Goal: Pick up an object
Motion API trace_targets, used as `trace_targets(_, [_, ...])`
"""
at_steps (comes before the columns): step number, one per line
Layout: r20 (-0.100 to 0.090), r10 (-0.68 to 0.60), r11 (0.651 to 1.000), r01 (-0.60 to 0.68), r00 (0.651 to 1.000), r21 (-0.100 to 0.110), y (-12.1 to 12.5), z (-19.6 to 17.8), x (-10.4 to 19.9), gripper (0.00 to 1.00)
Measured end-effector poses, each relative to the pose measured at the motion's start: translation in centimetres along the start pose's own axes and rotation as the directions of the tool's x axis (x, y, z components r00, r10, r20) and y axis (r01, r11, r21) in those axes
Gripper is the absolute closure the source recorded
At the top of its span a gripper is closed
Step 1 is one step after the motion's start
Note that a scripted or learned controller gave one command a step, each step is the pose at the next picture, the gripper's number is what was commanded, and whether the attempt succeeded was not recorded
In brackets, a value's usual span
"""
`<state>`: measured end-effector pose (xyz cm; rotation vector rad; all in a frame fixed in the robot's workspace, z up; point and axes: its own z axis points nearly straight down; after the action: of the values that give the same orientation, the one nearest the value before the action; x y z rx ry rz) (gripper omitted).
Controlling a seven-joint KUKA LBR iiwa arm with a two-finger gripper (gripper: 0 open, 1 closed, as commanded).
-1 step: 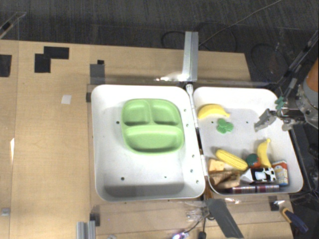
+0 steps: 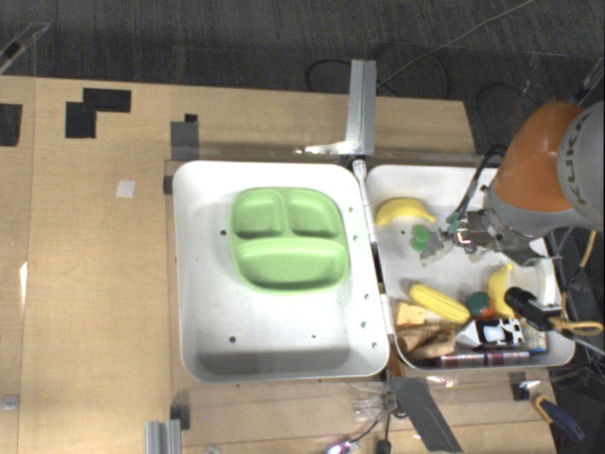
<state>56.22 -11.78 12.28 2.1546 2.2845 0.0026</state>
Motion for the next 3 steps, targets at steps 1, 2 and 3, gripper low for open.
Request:
trace_targets(1, [0.002, -0.040, 0.999, 0.040, 0.999, -0.011, 5.3, 3.3, 1.2, 0.00])
trace_targets(2, [0.001, -0.042, 0.999, 0.042, 0.999, -0.018, 5.6, 2.1, 1.4, 1.00])
trace_targets(3, [0.000, -0.079, 0.997, 0.079, 0.997, -0.005, 4.8, -7.9, 6.2, 1.00])
